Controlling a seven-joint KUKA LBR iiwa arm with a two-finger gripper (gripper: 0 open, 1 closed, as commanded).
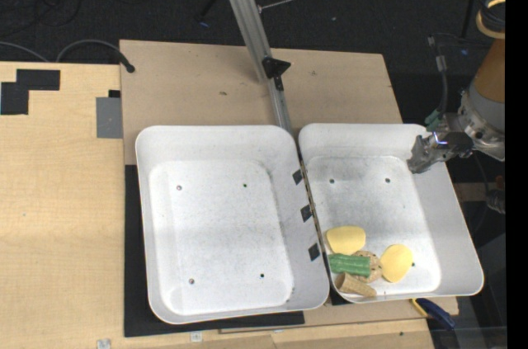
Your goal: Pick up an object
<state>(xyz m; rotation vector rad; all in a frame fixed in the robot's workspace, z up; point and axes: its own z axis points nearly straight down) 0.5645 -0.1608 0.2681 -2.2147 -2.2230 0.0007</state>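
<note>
End effector: I see it point(422, 151) at the right bin's point(371, 182) upper right rim, near two o'clock of that bin; I cannot tell how it is set.
Objects: a cluster sits at the bin's six o'clock edge: yellow piece point(345, 239), second yellow piece point(397, 261), green piece point(350, 264), tan piece point(356, 285).
Key relation: from the end effector, the cluster lies toward seven o'clock, well apart.
Long axis: the green piece runs roughly nine to three.
Left bin point(214, 224): I judge it irrelevant to my next move.
</note>
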